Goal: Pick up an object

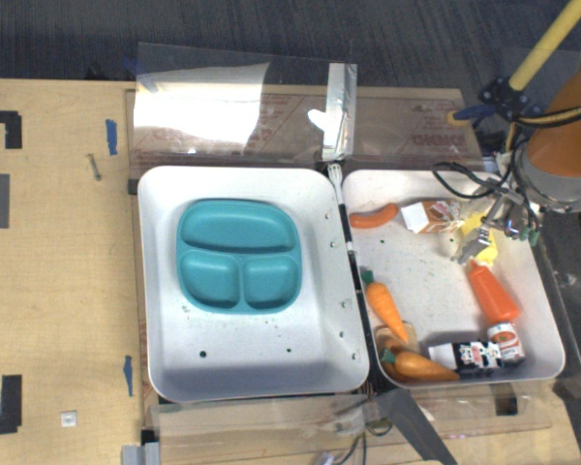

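Observation:
The right bin (416, 269) holds several objects. An orange sausage (373, 217) lies at its far left, with a small white and orange carton (418, 216) beside it. An orange bottle (493, 294) lies at the right. A carrot (384, 304) lies along the left wall, and a second orange vegetable (418, 365) sits in the near corner. A black and white can (480, 355) rests by the near wall. My gripper (473, 244) hangs low over the bin's far right, just above the bottle's top and next to a yellow piece (484, 231). Nothing is seen held.
The left bin (165, 356) carries a teal divided plate (239, 254). A clear plastic sheet (203, 114) and a metal post (338, 114) stand behind the bins. The arm's orange band (566, 148) and its cables sit over the right bin's far right corner.

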Available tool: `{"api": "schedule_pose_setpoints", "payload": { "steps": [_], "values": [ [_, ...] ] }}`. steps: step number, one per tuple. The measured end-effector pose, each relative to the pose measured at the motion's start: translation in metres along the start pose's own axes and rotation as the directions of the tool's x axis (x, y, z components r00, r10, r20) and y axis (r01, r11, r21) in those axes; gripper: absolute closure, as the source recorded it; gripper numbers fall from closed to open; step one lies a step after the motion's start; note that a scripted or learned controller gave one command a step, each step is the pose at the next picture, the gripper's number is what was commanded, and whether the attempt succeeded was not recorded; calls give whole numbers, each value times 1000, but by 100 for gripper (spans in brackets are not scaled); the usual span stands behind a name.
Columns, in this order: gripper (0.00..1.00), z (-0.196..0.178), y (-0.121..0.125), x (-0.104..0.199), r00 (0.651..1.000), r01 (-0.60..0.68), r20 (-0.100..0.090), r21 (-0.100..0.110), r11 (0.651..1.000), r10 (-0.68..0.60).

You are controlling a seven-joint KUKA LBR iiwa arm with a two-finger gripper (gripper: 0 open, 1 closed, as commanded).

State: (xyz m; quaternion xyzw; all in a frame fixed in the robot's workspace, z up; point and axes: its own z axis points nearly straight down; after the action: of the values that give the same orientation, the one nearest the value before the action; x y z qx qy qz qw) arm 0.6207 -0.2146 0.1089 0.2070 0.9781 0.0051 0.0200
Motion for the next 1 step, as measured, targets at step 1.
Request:
{"api": "schedule_pose_setpoints", "payload": {
  "steps": [1],
  "values": [
    [0, 0, 0, 27, 990, -144, 11, 10, 990, 144]
  ]
}}
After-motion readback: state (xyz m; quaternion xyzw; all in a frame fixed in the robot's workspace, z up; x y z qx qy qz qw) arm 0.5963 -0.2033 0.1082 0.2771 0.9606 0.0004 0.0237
